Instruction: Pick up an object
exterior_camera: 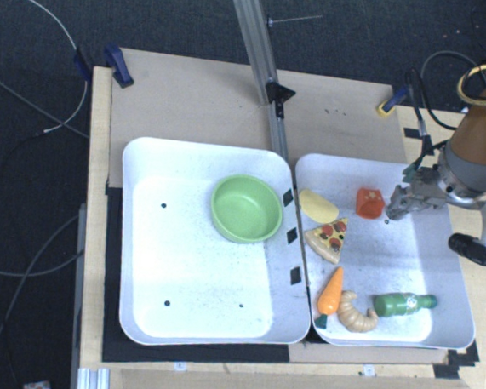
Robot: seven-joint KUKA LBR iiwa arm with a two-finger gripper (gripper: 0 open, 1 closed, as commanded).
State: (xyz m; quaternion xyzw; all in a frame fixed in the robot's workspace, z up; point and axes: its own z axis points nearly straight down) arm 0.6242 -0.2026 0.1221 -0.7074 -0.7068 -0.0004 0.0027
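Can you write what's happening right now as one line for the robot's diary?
tool: above right bin, beside red block | holding: nothing seen | green bowl: left bin | task: not done

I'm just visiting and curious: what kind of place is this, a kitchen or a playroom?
More likely a robotics lab test bench. A robot arm's gripper reaches over two white bins holding toy food, such as a plastic carrot and a pizza slice, with cables on the floor.
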